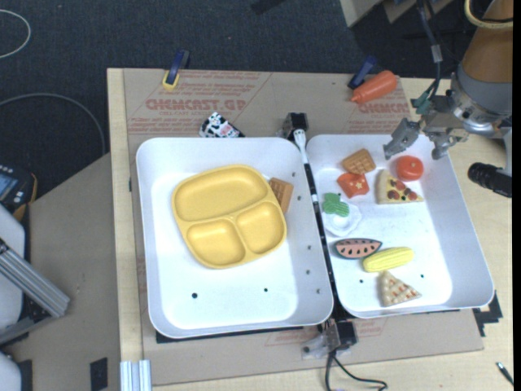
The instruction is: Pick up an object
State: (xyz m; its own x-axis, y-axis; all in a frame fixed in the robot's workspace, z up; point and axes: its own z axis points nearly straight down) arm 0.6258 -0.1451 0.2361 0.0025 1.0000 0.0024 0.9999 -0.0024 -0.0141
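My gripper (pixel 422 143) hangs open over the far edge of the right bin (pixel 460 243), with nothing between its fingers. A red tomato (pixel 409 167) lies just below it. Close by are a pizza slice (pixel 396 190), a tan waffle square (pixel 357 162) and a red piece (pixel 352 184). Further toward the front of the bin lie a green-and-white piece (pixel 335 206), a watermelon slice (pixel 358 248), a corn cob (pixel 387 258) and a second pizza slice (pixel 397 289).
The left bin (pixel 163 292) holds a yellow divided plate (pixel 229 216) with a brown waffle piece (pixel 282 192) at its right rim. Behind the bins on the board lie an orange carrot (pixel 374 86), a black-and-white toy (pixel 220 126) and a blue-yellow clamp (pixel 173 70).
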